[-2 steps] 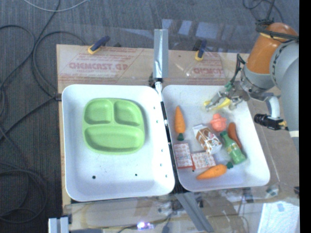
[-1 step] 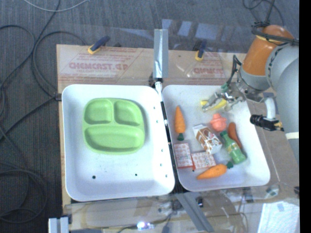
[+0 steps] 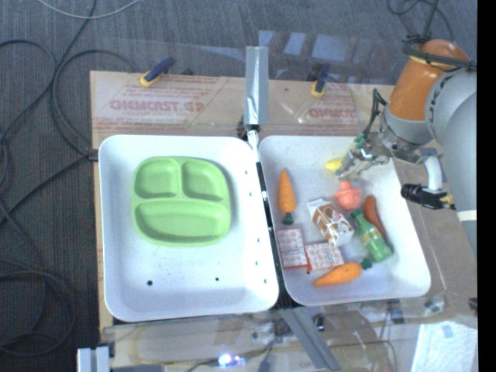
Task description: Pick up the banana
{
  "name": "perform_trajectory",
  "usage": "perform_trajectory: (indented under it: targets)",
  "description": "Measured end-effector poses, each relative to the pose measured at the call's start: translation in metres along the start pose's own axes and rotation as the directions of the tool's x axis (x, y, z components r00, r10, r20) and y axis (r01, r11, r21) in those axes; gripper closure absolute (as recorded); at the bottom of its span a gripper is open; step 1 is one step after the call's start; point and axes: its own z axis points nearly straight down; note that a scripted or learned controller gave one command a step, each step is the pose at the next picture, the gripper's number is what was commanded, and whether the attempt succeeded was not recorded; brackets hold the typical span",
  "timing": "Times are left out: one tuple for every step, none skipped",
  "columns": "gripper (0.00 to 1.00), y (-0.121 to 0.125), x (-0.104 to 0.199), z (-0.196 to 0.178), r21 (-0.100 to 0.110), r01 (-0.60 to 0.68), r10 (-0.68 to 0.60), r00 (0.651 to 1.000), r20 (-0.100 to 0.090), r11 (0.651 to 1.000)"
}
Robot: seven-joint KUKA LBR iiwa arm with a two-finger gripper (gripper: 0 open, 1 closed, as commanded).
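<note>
Two shallow white plastic bins sit side by side on the bench. The left bin [image 3: 116, 285] carries one thing: a light green plastic tray with three compartments [image 3: 184, 200], lying toward the bin's far edge, with bare white floor along the near edge and the near corners.

The right bin [image 3: 411, 281] holds the clutter. There are two orange toy carrots: one [image 3: 287, 192] lies lengthwise near the bin's left edge, the other [image 3: 339, 274] lies near the near edge. Two flat pink printed packets [image 3: 292, 248] lie side by side just beyond that second carrot. One small white and orange carton [image 3: 332, 221] stands about the middle of the bin, one round pink toy fruit [image 3: 349, 196] sits just beyond it, one green bottle [image 3: 373, 241] lies toward the right edge, and one reddish-brown sausage-shaped piece [image 3: 374, 212] lies touching the bottle's right side.

The single small yellow banana [image 3: 335, 163] lies near the far edge of the right bin, toward its far right corner, only partly seen beside the gripper. The two-finger gripper [image 3: 361, 160] hangs over that same corner, just right of the banana. Whether its fingers are open or closed I cannot tell. Open floor remains in the right bin's far left corner.
</note>
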Motion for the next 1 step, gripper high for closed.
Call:
perform_trajectory:
  targets:
    - [0.0, 0.0016, 0.0015, -0.0011, -0.004, 0.001, -0.001, 1.0, -0.001, 1.0]
